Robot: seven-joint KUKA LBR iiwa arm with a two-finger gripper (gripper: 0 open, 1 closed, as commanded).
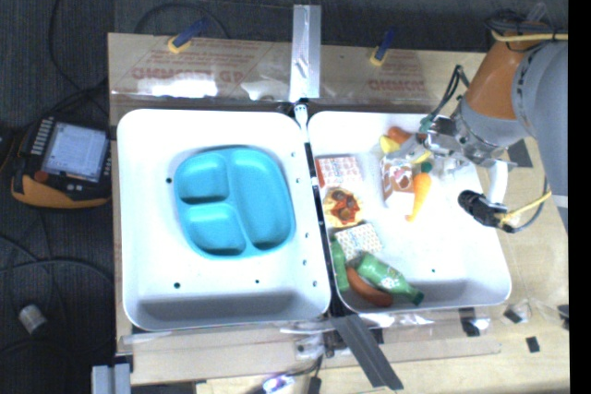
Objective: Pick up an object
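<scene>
Your gripper (427,146) sits just above the carrot (418,195), in the right bin (480,263). I cannot tell its jaw state. Lower squarely over the carrot before closing; the snack packet (397,177) touching its left could snag.

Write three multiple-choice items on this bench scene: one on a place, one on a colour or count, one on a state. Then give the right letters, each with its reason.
1. Where does the blue tray lie?
A. in the left bin
B. in the right bin
C. on the floor

2. How many compartments does that tray have?
A. one
B. three
C. six

3. How does the toy carrot lie?
A. inside the blue tray
B. hanging outside both bins
C. on the floor of the right bin, beside a clear packet

Key:
1 A: the tray fills the middle of the left bin.
2 B: two hollows show above and one below.
3 C: the carrot rests on the white bin floor, just below the gripper, with the packet at its left.
</scene>
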